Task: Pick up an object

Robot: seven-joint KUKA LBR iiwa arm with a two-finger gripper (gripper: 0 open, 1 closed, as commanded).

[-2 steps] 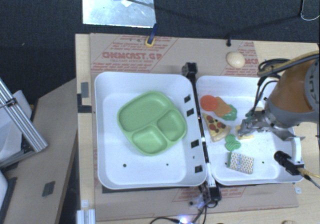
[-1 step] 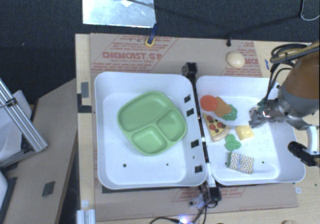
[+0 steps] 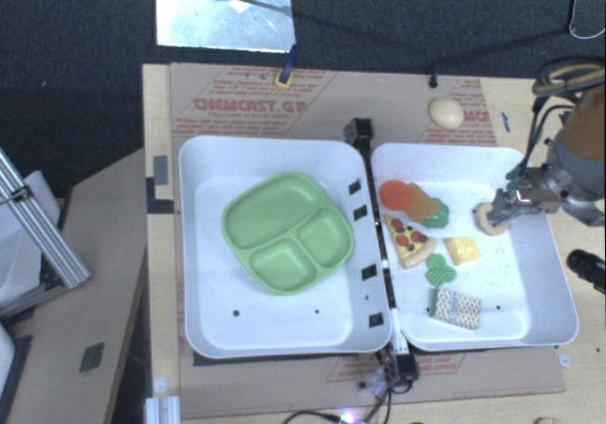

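Tan cookie (image 3: 489, 220) lies directly beneath the end effector (image 3: 503, 206), in the right bin (image 3: 549, 318); whether it grips is unclear.

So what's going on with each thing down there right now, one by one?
Claw: low in the right bin, over a tan cookie.
Tan cookie: flat on the bin floor, partly covered by the claw.
Green divided plate: upright in the left bin, nothing in its compartments.
Pizza slice: lying flat.
Cheese wedge: lying flat.
Patterned packet: lying flat.
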